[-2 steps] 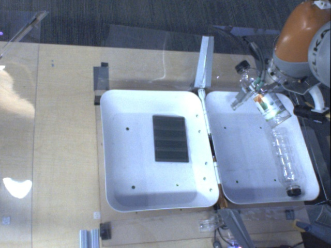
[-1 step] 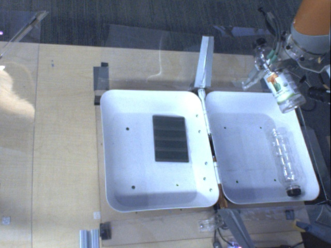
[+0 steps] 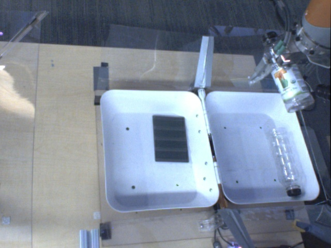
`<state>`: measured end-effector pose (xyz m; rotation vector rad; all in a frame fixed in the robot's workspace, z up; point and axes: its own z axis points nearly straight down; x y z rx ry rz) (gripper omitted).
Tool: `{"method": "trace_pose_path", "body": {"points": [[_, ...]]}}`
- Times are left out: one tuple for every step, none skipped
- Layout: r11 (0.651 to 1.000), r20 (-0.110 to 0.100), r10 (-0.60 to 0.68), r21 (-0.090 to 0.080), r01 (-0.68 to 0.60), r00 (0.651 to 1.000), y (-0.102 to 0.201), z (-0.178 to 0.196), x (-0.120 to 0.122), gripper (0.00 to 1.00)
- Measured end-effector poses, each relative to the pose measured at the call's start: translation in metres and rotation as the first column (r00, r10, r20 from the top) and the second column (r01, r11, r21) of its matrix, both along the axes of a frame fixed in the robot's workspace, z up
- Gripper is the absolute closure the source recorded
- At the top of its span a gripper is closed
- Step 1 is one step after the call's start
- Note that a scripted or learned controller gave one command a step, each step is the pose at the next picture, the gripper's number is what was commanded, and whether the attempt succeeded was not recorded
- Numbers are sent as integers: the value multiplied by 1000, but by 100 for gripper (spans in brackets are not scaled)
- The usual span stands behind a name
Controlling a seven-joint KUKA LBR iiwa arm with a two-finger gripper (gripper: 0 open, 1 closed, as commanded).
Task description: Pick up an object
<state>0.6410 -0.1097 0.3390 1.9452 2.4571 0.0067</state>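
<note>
gripper [image 3: 277, 56] seen at upper right, above the far rim of the right bin [image 3: 243, 190]. a clear bottle with orange-and-green label [image 3: 290, 87] is clamped between its fingers, hanging tilted, base toward the bin's right edge. a second clear bottle with dark cap [image 3: 284, 159] lies along the right bin's right wall. a dark ribbed block [image 3: 170, 138] lies flat mid left bin [image 3: 119, 190].

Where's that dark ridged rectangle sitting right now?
The dark ridged rectangle lies flat near the middle of the left bin, apart from the clear bottle that lies in the right bin.
</note>
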Motion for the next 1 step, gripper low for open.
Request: {"method": "trace_pose_path", "body": {"points": [[1000,-7,6,1,-6,1000,24,-150,-11,100]]}}
